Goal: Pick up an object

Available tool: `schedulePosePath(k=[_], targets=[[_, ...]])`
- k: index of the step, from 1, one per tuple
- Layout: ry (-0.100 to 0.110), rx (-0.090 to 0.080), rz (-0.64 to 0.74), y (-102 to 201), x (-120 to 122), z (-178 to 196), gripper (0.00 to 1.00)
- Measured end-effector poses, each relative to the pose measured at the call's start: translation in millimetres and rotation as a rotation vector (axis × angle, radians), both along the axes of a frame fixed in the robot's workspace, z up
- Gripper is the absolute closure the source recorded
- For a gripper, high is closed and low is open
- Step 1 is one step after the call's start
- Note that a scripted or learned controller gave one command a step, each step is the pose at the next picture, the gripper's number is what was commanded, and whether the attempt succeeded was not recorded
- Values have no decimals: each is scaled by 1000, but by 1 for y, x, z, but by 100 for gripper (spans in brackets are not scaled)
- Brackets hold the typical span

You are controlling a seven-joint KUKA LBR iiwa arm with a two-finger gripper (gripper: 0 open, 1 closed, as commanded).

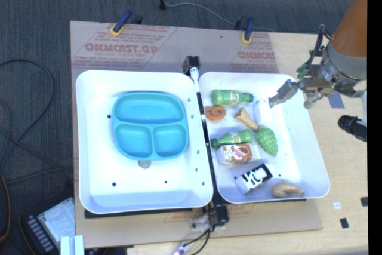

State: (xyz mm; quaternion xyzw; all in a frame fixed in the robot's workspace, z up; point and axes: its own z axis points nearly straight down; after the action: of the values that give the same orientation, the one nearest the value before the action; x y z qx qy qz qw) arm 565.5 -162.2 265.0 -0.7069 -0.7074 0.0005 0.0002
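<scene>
Pincer (296, 91) hovers spread wide and empty over right bin (310, 146); approach step; next, descend onto an item.

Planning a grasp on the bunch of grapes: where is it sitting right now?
The bunch of grapes lies in the right bin, right of the lower green bottle and just below the cone.

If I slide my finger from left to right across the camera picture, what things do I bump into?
Blue three-part plastic tray in the left white bin → orange round toy → green bumpy toy in the right white bin → grey robot gripper.
</scene>
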Motion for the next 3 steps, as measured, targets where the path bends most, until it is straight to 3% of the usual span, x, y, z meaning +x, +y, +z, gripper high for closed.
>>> schedulePosePath(k=[1,2,3], targets=[[3,0,0,-5,13,-109,0],[-18,-7,-4,32,-21,-154,0],[-31,-15,-7,28,-18,-139,100]])
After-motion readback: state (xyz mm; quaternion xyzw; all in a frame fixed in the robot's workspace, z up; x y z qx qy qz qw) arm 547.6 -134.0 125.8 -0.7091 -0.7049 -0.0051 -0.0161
